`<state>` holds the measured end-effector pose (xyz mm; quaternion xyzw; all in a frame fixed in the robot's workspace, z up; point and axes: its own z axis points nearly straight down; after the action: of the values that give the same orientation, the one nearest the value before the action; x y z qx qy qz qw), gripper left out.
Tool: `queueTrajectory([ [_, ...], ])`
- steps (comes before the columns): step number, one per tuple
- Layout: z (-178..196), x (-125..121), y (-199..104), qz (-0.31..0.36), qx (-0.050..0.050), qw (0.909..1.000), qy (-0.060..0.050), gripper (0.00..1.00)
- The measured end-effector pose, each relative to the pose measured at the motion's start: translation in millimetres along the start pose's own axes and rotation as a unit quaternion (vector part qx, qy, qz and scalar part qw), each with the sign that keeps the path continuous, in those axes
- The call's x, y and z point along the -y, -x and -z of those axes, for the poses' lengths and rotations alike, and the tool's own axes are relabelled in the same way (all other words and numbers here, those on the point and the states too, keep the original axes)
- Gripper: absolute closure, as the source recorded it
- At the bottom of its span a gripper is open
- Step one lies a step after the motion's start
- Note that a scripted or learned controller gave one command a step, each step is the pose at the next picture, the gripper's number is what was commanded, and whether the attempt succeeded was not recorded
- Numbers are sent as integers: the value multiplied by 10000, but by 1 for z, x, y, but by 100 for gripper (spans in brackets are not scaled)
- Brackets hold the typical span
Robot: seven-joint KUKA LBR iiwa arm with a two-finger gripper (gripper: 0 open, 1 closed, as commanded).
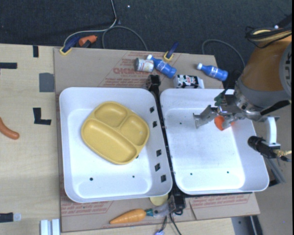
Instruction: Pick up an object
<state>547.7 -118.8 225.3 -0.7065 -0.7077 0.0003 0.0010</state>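
My gripper (208, 117) hangs over the back part of the right white bin (206, 180), reaching in from the right under the grey arm with its orange band. A small orange-red object (219, 123) sits tight against the gripper's underside. The gripper body partly covers it, and I cannot make out whether it is gripped or lies on the bin floor. The left white bin (73, 180) holds a yellow divided plate (115, 131).
Behind the bins lie two blue bottles (165, 67) (213, 72) and a small black-and-white pack (188, 81). A carrot (127, 217) rests on the cardboard in front. A sausage (6, 128) lies on the bench far left. A black divider with clips (159, 131) separates the bins.
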Motion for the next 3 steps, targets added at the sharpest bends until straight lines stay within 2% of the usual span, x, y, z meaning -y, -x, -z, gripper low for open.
queueTrajectory([
  [1, -72, -28, 89, -35, 21, 10000, -23, 0],
  [2, -140, 34, 96, -22, 11, 10000, 28, 0],
  [3, -138, -23, 75, 6, 26, 10000, 39, 0],
])
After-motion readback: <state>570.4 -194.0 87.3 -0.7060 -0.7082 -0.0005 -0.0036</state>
